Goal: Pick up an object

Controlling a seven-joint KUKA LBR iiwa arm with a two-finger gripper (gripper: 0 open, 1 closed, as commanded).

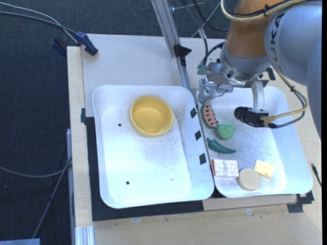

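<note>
setting: dark carpeted floor around a pale wood-edged surface (76,137) with a matte off-white top; thin grey cables trail over the carpet at far left, and a blue clamp (86,42) sits at the surface's back left corner.

left bin (148,188): shallow, white, rounded corners, faintly speckled floor. holds a yellow bowl (151,116), round, smooth, plastic-looking, upright near the back of the bin.

aluminium rail (166,22): slanted metal strut rising from the seam between the two bins.

right bin (291,180): same shallow white form, touching the left bin along the seam. contents, left to right:
- watermelon slice (209,115), curved, red with dark seeds and a green rind, near the left wall.
- green pepper (220,146), dark, slender, glossy, just in front of the slice.
- red-and-white packet (225,167), flat, rectangular, at the front.
- light green lump (226,131), rounded, between slice and pepper.
- tan disc (249,179), round, flat, matte, at the front, touching the cheese wedge.
- cheese wedge (264,168), pale yellow, blocky.

gripper (206,97): metallic, below the grey and orange arm, poised just above the watermelon slice; whether it is apart or together cannot be told, and nothing is visibly held.
</note>
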